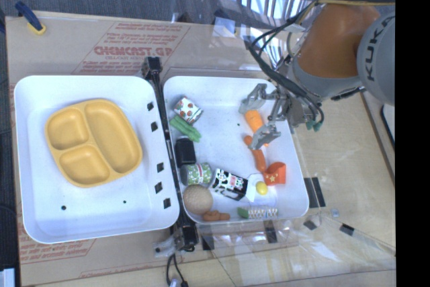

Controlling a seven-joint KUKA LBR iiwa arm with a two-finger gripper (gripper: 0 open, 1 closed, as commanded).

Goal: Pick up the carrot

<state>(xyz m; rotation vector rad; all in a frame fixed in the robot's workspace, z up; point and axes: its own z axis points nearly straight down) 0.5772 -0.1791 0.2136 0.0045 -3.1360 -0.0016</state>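
Note:
The carrot (254, 120) is a short orange piece lying in the right part of the right bin (222, 87). A thinner orange piece (259, 159) lies just below it; I cannot tell whether the two are joined. My gripper (250, 123) hangs low over the carrot and is open. One finger (252, 99) sits above the carrot and the other (264, 135) below it, so the carrot lies between them. The grey arm with its orange band (336, 40) comes in from the upper right.
The right bin also holds a red block (275, 173), a cow-patterned carton (230, 183), a tan ball (197, 199), a green-dotted can (198, 173), a black object (185, 151), a green vegetable (185, 128) and a small patterned can (189, 109). A yellow divided plate (93, 141) lies in the left bin.

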